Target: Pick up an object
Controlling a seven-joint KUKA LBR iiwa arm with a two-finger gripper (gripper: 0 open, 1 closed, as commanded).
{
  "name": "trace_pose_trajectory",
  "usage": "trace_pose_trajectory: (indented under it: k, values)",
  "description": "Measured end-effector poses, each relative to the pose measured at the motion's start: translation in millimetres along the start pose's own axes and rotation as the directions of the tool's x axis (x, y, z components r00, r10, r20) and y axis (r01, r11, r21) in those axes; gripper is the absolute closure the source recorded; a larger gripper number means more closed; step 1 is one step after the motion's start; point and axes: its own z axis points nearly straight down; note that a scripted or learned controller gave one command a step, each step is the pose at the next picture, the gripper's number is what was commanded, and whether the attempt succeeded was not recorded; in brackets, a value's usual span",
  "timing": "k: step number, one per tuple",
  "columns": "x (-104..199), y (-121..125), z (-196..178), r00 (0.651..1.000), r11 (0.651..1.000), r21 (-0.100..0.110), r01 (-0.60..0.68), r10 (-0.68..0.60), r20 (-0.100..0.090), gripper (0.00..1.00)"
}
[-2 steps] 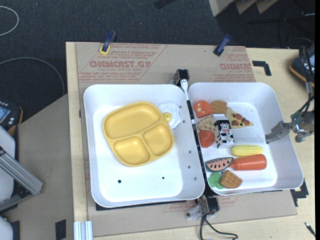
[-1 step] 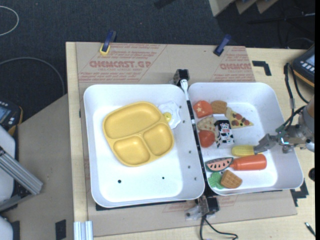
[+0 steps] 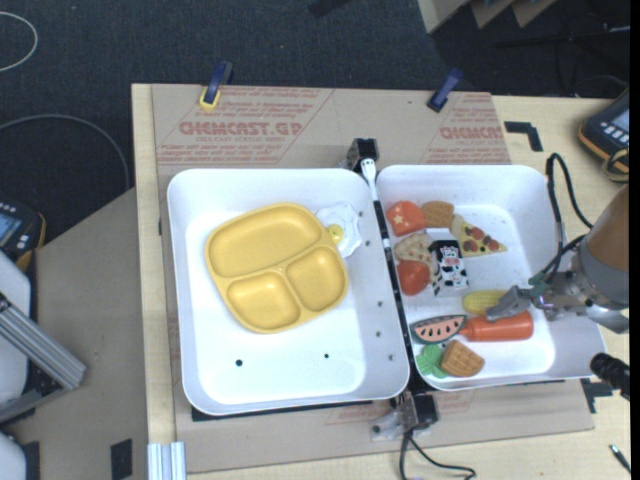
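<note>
In the right bin (image 3: 520, 183), the hand (image 3: 518, 301) is reaching in from the right, its tip lying over the orange carrot (image 3: 500, 328) near the front wall; whether it is apart or clamped cannot be told. A watermelon slice (image 3: 438, 329) is lying just left of the carrot. The yellow divided plate (image 3: 275, 266) is sitting in the left bin (image 3: 200, 268).

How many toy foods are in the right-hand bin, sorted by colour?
Red: 3, two tomato-like pieces and a carrot-like stick
Tan or brown: 3
Yellow: 1
Multicoloured: 3, pizza slice, watermelon slice, cow carton
Total: 10
</note>
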Motion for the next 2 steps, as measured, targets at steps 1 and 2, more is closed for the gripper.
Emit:
trace_pose_trajectory:
  k: [1, 2]
  values:
    - [0.7, -0.7, 32.7, 1.000, 1.000, 0.003, 0.002, -0.002, 0.001, 0.00]
    - [-0.2, 0.2, 20.3, 1.000, 1.000, -0.002, 0.000, 0.000, 0.004, 1.00]
